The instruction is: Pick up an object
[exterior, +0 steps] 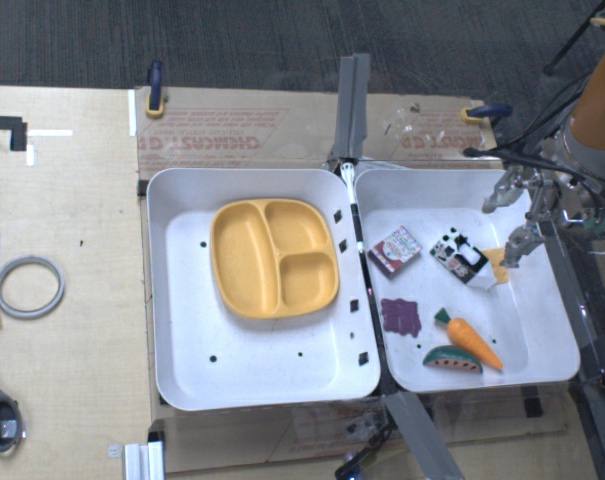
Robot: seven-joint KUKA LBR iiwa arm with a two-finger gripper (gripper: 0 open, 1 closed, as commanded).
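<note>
Yellow shows just under the jaws [514, 230] at the right side of the frame: a small block [496, 262] in the right bin [552, 358], beside a black-and-white toy [458, 256]; centre over one piece before descending. The arm [582, 138] reaches in from the upper right, jaws apart, holding nothing.
</note>
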